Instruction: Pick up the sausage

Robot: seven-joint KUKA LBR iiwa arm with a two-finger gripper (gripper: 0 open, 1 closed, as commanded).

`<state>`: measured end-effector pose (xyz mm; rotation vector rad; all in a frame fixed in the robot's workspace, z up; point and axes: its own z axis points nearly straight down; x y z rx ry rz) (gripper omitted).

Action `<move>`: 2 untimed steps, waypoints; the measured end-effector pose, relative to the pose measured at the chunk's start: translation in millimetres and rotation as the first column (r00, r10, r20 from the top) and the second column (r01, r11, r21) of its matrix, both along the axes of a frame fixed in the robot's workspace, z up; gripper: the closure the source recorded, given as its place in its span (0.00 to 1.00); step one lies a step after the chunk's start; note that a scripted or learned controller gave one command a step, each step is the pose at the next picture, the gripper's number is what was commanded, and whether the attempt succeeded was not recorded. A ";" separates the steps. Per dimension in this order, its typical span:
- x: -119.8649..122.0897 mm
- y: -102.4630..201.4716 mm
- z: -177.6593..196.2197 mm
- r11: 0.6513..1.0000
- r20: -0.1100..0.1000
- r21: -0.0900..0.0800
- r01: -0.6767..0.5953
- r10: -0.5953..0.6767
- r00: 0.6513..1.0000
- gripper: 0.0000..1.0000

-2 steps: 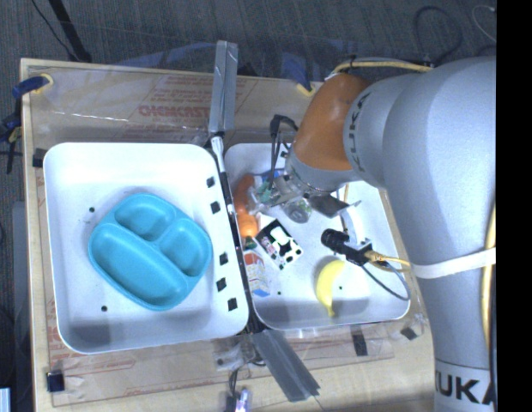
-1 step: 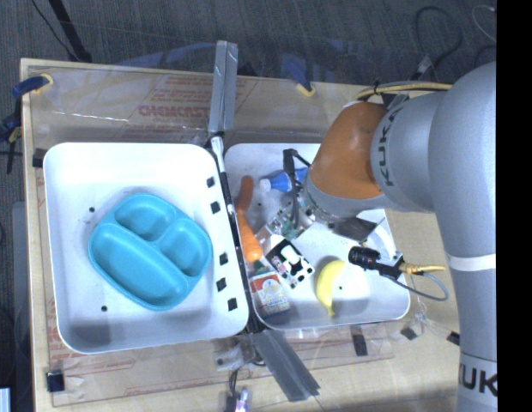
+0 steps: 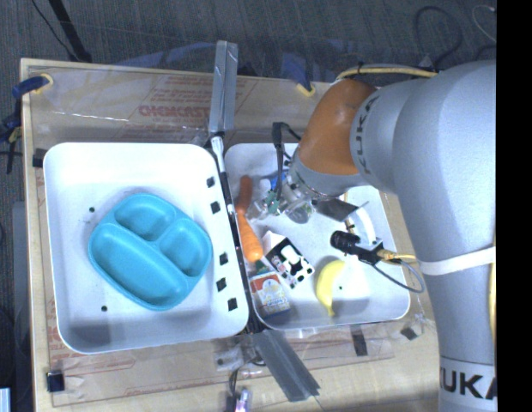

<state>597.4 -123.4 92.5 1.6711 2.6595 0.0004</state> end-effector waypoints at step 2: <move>8.2 -60.2 14.3 0.787 -0.003 -0.001 0.618 -0.618 0.787 1.00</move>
